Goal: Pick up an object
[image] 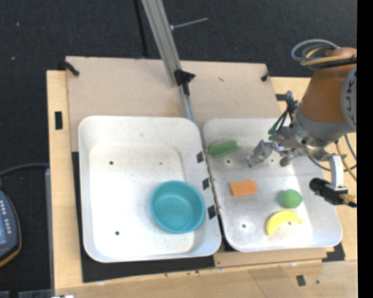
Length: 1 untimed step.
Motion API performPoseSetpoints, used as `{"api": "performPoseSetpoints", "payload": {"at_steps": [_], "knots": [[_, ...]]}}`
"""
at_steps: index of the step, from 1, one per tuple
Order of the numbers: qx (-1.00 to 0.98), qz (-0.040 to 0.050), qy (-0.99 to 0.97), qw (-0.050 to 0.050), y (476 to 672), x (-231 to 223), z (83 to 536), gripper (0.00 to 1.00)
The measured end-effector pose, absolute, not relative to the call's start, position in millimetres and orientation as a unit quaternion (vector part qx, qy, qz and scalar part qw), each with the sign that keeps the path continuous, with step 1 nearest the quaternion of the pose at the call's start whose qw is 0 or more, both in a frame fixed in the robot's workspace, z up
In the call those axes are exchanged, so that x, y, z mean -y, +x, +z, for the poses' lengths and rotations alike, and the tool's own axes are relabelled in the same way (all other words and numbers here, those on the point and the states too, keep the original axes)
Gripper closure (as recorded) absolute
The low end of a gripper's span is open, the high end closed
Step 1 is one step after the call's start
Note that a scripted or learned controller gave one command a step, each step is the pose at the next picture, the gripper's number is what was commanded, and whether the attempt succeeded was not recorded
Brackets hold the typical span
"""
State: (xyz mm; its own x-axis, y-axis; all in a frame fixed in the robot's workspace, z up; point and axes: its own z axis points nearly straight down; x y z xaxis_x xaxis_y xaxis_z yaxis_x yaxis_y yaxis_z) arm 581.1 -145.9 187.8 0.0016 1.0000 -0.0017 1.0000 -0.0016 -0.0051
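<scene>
White bins sit side by side on a tan bench (pixel 112 92), left bin (pixel 99 135) and right bin (pixel 323 228) touching along their inner edges. Left bin holds a teal bowl (pixel 177 206), upright, near its front right corner, close to the dividing rim. Right bin holds four things, all apart from one another: a green block (pixel 223 148) at the back left, an orange block (pixel 243 188) near the middle, a green ball (pixel 291 198) to the right of that, and a yellow banana-shaped piece (pixel 282 221) at the front, just in front of the ball. Arm (pixel 326 98) enters from the right, orange band above the wrist, and hangs over the back half of the right bin. Gripper (pixel 270 154) sits low over the bin floor, between the green block and the bin's right wall, with bare white floor beneath it. Its two grey fingers are spread apart, one finger (pixel 258 153) angled toward the green block, and nothing lies between them. Green block lies just left of the gripper, not touching it. Orange block lies in front of the gripper, apart. A slanted metal post (pixel 165 33) rises behind the bins.
</scene>
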Motion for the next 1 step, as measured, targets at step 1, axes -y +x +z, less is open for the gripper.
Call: {"api": "performPoseSetpoints", "payload": {"at_steps": [1], "knots": [[0.707,0.0021,-0.708,0.001,582.2,150.1,125.0,0.0]]}}
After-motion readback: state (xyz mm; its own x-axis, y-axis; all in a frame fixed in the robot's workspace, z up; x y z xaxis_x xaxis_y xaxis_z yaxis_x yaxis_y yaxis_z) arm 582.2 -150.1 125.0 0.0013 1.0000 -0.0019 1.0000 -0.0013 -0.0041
